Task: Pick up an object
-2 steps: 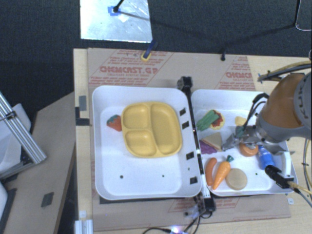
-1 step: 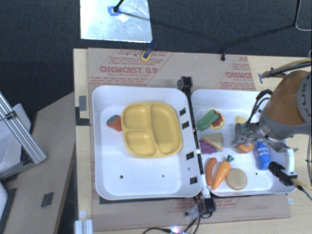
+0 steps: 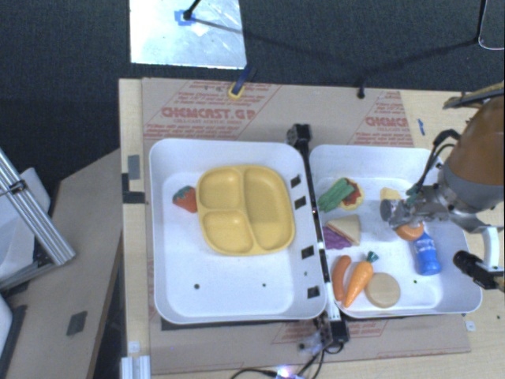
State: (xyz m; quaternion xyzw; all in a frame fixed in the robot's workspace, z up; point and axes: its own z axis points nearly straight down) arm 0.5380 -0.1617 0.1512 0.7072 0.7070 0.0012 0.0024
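Nearest the front rim of the right bin [image 3: 379, 151], two toy carrots [image 3: 352, 279] are seen side by side, with a round tan disc [image 3: 383, 290] just beside them on the right. Further back in the same bin, the gripper [image 3: 398, 210] is placed low over an orange piece [image 3: 409, 231], which is partly covered by it. Whether the orange piece is touched or gripped cannot be told, and whether the gripper is spread or closed cannot be told either. A blue bottle [image 3: 426, 256] is laid just beside the orange piece, toward the front, and appears to touch it. A small yellow wedge [image 3: 390, 193] is seen just behind the gripper. Toward the divider, a sandwich wedge [image 3: 346, 232] with a purple edge is laid, and behind it a green and red piece [image 3: 342, 193]. The grey arm [image 3: 478, 160] with its orange band is extended in from the right over the bin's far corner. In the left bin [image 3: 170, 235], a yellow divided plate [image 3: 245, 210] is set near the middle, and a toy strawberry [image 3: 186, 199] is laid just beside its left edge. Both bins are borne on a printed cardboard sheet [image 3: 207, 110], and a shiny square sheet [image 3: 158, 30] is laid on the dark floor beyond the bench.
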